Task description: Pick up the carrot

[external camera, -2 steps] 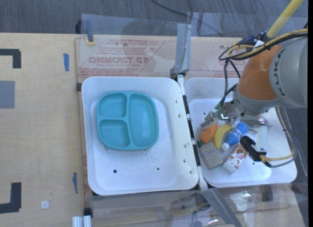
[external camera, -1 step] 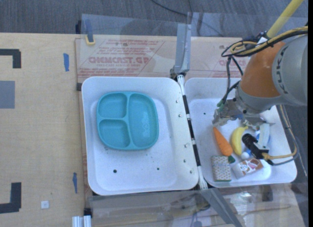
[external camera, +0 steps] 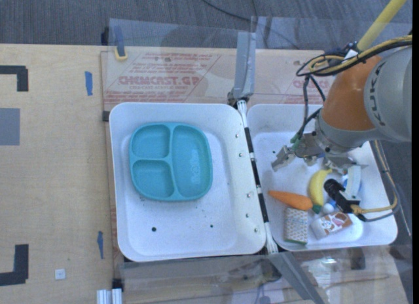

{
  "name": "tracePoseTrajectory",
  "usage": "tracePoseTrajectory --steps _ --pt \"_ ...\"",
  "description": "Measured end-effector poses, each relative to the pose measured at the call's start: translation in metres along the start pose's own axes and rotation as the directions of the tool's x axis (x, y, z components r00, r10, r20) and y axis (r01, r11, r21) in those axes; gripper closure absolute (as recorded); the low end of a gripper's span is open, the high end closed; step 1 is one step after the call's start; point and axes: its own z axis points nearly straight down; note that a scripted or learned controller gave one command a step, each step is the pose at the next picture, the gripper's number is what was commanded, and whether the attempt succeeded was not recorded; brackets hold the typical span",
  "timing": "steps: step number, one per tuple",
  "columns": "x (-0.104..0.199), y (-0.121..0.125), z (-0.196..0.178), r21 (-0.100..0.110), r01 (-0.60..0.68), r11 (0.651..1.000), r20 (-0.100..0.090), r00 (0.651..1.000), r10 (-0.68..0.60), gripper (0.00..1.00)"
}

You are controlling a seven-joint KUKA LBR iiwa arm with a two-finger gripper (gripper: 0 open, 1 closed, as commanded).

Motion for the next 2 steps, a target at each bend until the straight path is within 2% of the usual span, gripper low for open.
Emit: tracePoseTrajectory --steps 1,2 --pt "-0.006 -0.075 0.01 0.004 0.144 0.99 -0.003 0.99 -0.144 0.0" --pt "-0.001 -0.1 0.01 0.001 0.144 0.99 -0.001 0.99 -0.144 0.0"
